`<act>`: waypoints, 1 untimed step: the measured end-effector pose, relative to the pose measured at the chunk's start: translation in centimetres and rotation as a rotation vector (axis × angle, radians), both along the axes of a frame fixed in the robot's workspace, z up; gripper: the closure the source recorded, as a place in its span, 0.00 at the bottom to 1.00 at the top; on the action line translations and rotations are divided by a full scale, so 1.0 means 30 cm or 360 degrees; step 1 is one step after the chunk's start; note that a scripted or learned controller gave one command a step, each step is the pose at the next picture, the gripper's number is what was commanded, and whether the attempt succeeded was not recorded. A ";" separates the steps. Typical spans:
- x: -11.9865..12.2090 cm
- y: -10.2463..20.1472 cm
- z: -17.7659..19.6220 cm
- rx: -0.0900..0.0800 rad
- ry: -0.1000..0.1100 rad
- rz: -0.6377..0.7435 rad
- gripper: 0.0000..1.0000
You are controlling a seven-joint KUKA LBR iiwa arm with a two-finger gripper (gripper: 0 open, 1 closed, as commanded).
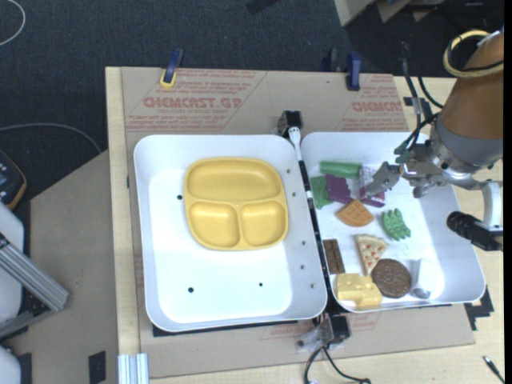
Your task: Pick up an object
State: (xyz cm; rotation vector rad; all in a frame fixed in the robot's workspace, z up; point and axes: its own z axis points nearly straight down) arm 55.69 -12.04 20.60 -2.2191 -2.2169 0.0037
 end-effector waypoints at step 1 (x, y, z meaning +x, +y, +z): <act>0.020 0.025 -0.163 0.0001 0.0001 0.0002 0.00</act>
